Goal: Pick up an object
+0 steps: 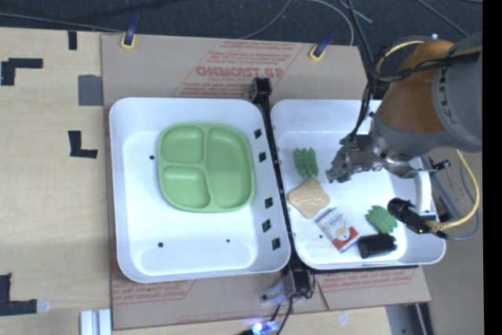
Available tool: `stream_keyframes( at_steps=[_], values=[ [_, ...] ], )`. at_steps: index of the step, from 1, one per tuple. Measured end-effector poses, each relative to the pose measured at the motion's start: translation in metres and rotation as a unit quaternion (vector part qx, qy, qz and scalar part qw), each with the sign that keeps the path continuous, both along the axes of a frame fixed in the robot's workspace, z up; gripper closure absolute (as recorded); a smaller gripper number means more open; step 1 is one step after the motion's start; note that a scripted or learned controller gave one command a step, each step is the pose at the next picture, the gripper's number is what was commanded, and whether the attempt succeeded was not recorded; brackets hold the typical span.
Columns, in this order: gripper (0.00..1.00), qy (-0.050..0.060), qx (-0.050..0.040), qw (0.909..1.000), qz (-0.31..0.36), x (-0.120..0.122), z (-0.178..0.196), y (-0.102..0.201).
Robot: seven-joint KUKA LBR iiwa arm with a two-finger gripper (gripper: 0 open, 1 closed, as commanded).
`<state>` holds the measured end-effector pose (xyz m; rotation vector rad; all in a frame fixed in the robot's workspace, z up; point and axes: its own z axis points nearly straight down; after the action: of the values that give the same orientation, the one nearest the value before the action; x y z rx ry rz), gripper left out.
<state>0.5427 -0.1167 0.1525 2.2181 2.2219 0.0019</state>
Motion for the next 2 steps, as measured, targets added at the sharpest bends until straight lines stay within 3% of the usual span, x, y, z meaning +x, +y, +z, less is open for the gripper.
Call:
stream_keyframes(
  at_steps=[1, 2],
  values=[
    [1.00, 0.000, 0.0000, 1.0000, 0.000, 0.001, 0.052, 0.000],
    [1.00, 0.001, 0.0010, 1.0000, 0.002, 0.017, 0.065, 0.054]
  ],
)
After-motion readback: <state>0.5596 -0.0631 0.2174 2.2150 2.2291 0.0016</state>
